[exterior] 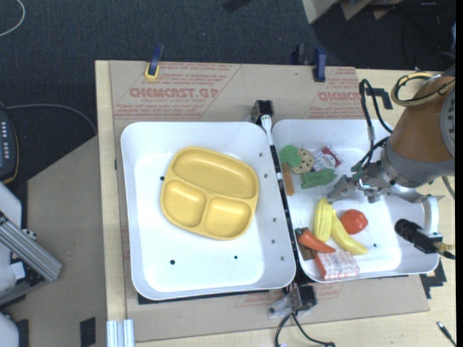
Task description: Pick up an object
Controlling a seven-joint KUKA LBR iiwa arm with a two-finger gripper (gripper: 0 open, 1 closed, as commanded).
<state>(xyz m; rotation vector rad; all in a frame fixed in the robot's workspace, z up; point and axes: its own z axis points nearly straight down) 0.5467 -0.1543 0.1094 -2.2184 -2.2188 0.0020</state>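
Since the yellow divided tray (pixel 210 192) sits alone in the left bin (pixel 137 215) at centre left of the frame, I see little risk there; the trouble lies further right. In the right bin (pixel 416 262) the toys crowd together: a green piece (pixel 318 179) near the top, a banana (pixel 324 219) touching a red tomato (pixel 353 221), a carrot (pixel 315 242) and a pink box (pixel 337 264) at the lower edge. The jaws (pixel 352 186) hang at centre right, just above the tomato and beside the green piece; whether they are released or clenched I cannot tell. My worry is that, descending here, they pinch between neighbours and knock the round tomato aside, or close on nothing.
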